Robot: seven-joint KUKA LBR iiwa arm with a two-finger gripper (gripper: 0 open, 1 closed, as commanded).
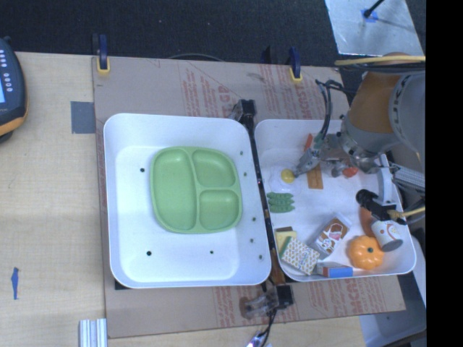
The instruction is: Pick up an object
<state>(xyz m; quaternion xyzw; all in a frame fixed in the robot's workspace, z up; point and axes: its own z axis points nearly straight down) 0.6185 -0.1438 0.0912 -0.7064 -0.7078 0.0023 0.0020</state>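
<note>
While the grey arm (383, 114) reaches in from the right, its gripper (309, 159) hangs low over the upper part of the right bin (286, 132), and whether it is released or clenched cannot be told from this slant; nothing can be seen grasped in it. Just beside its tip lie a small yellow piece (288, 175) on the bin floor and a little brown block (315, 180), either one close at hand for picking. Further toward the near edge, a green pea pod (281, 202) rests by the wall shared with the left bin (123, 194). Along the near side of the right bin sit a yellow-green block (284, 233), a patterned pad (298, 256), a small red-and-white carton (330, 237), a blue and red marker (333, 271), an orange toy pumpkin (365, 252) and a white cup (388, 234) tipped on its side. The left bin holds a pale green divided plate (195, 189) lying flat near its middle
</note>
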